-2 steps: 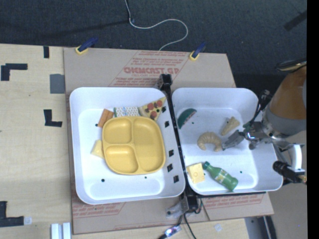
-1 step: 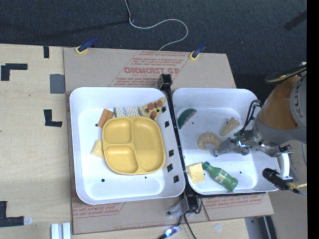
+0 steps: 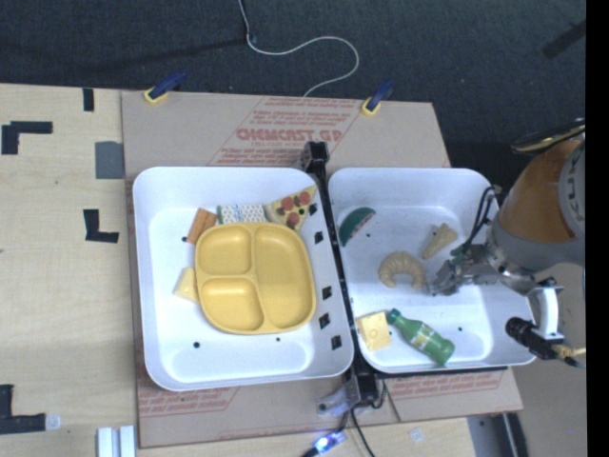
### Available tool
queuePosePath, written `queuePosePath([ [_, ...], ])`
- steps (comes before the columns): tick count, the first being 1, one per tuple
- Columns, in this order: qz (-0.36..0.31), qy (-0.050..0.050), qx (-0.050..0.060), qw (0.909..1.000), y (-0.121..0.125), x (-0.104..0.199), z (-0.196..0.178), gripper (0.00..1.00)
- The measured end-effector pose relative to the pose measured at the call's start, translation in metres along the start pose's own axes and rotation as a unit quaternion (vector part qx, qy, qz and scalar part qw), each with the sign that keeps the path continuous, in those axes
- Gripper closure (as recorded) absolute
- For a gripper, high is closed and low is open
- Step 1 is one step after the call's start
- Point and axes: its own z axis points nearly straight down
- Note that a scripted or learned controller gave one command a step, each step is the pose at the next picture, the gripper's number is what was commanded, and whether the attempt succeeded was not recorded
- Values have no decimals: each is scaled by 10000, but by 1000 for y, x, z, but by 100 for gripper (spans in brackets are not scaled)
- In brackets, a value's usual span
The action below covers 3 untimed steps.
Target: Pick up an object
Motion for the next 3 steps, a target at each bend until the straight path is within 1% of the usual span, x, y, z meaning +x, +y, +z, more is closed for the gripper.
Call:
queuePosePath([
  [1,3,4,-11,10000,-2,-2,-62,100],
  [2,-4,2,-16,10000,4,2,-124,100],
  [3,0,12,8,10000,4,3,-128,100],
])
